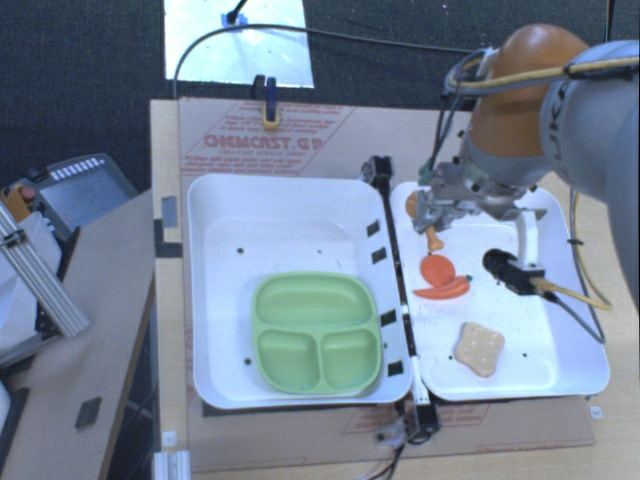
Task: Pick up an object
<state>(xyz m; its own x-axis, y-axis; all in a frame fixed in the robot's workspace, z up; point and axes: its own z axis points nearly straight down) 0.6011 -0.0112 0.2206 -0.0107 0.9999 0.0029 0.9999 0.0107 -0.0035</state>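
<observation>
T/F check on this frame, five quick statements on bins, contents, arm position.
1. The green divided tray lies in the left bin. True.
2. The right bin holds the red chili pepper. True.
3. The toast slice sits in the green divided tray. False: it lies in the right bin, nearer the camera than the red chili pepper.
4. The gripper is over the left bin. False: it is over the right bin's far left corner.
5. The green divided tray has three compartments. True.

Bench (pixel 120 268) with two white bins (pixel 290 228)
</observation>
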